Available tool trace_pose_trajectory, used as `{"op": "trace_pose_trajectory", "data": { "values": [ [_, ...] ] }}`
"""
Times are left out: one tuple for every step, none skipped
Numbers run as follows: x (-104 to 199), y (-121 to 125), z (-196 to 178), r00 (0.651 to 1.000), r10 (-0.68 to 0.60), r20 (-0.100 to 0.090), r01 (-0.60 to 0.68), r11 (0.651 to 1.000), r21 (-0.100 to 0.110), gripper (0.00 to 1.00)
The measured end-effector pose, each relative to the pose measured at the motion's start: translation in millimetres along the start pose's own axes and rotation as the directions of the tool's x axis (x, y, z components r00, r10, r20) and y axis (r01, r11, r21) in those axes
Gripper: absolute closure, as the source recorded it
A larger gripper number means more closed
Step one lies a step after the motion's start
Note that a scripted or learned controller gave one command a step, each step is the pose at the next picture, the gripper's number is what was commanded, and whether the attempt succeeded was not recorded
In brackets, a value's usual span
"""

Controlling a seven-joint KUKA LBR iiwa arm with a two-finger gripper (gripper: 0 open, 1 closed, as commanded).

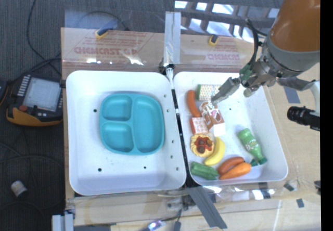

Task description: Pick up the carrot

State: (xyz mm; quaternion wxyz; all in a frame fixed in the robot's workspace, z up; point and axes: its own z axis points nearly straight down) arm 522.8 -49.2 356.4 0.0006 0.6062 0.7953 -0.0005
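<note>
Left bin (pixel 78 136): it holds one item, a teal divided plate (pixel 131 123), lying flat at its centre with all compartments bare. Judged a likely receiving place, though the task asks only for a pick.

Right bin (pixel 274 136): all the toy food is crowded into its left and lower half. A red sausage (pixel 192 103) lies along the left wall at about 10 o'clock from the bin's centre. Just beside it, a pale green-and-white packet (pixel 207 91) sits at 11 o'clock. Below these, a small red-and-white carton (pixel 212 115) and an orange snack packet (pixel 199 125) stand near the centre. A round tart with red berries (pixel 202 144) touches a banana (pixel 217 153) at 7 o'clock. A green vegetable (pixel 204 170) lies at the lower left corner.

The carrot (pixel 238 170) lies at 6 o'clock, flat along the near wall, with a second red-orange piece (pixel 231 163) touching its upper side. A green bottle (pixel 251 145) lies just beside it at 5 o'clock. The close packing will likely hinder a clean grasp.

Gripper (pixel 222 92): it hangs at 12 o'clock over the bin's upper part, near the carton and well apart from the carrot. Nothing is seen held. Whether its jaws stand wide or narrow cannot be told from this angle.
</note>
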Motion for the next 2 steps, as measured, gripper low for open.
{"op": "trace_pose_trajectory", "data": {
  "values": [
    [-6,-41,22,0.932,-0.362,-0.001,0.362,0.932,0.000,0.00],
    [7,-39,174,0.903,-0.429,-0.004,0.429,0.903,0.000,0.00]
  ]
}}
